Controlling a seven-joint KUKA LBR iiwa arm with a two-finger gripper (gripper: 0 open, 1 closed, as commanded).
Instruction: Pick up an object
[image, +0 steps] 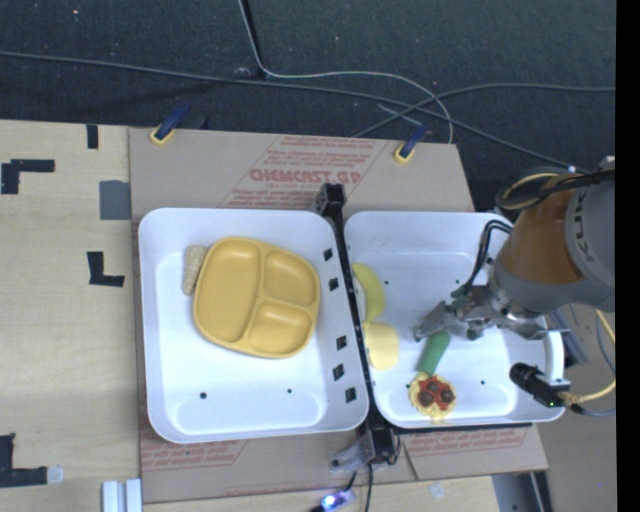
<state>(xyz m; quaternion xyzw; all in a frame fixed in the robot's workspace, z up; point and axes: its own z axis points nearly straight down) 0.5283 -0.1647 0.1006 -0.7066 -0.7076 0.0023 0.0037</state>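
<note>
Camera view has the gripper low in the right bin, fingers pointing left, tips right over the top end of a green stick-shaped toy that lies tilted toward a small yellow piece with dark red bits near the front wall. Jaws look parted around that green end, but the tips blur into it, so I can't tell whether they are open or pinching — treat as not gripped. Other candidates: two pale yellow pieces, one against the divider, another just below it. Left bin holds a yellow divided plate with a tan scrap tucked at its left edge (too big and flat for this gripper, skip it). To do this step well, my read: commit to the green stick, centre the fingers across its narrow width rather than along it, go fully down to the bin floor before closing, then lift straight up — a sideways drag would likely nudge the red-topped piece or roll the stick out.
</note>
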